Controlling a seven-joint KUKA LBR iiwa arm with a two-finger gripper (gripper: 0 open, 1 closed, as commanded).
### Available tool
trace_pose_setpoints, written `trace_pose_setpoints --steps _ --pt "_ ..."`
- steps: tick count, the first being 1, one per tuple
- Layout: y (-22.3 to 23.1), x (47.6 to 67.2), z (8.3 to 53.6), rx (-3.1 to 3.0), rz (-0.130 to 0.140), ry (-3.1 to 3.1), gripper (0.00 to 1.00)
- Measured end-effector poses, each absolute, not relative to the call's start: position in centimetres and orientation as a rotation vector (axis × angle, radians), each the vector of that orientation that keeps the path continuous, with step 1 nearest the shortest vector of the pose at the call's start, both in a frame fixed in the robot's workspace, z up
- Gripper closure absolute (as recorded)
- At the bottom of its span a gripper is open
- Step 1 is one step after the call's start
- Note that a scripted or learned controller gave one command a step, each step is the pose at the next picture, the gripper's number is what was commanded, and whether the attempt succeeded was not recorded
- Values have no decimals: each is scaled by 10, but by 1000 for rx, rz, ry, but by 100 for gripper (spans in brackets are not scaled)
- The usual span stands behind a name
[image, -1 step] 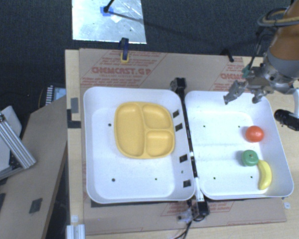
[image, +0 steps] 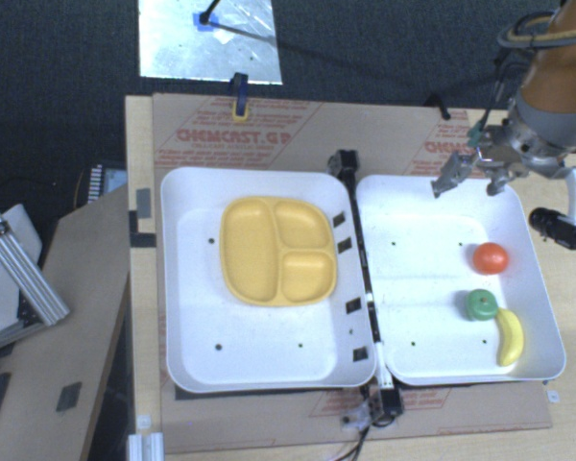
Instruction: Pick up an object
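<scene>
In the right bin lie three small things near its right side: a red-orange tomato, a green round piece just below it, and a yellow banana at the lower right. My gripper hangs over the bin's far edge, up and to the left of the tomato. Its two fingers stand apart, open, with nothing between them. The grey arm with the orange band comes in from the upper right.
The left bin holds a yellow divided plate. A black clip ridge runs between the two bins. A black fixture sits just off the right bin's right rim.
</scene>
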State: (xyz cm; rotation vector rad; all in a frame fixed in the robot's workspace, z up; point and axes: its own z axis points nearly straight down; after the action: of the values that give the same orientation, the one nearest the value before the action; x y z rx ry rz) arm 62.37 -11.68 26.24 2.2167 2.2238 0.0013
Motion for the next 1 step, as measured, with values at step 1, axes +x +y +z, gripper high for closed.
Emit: trace_pose_setpoints --steps 1 --pt "-119 620 201 2222 -3 2224 0"
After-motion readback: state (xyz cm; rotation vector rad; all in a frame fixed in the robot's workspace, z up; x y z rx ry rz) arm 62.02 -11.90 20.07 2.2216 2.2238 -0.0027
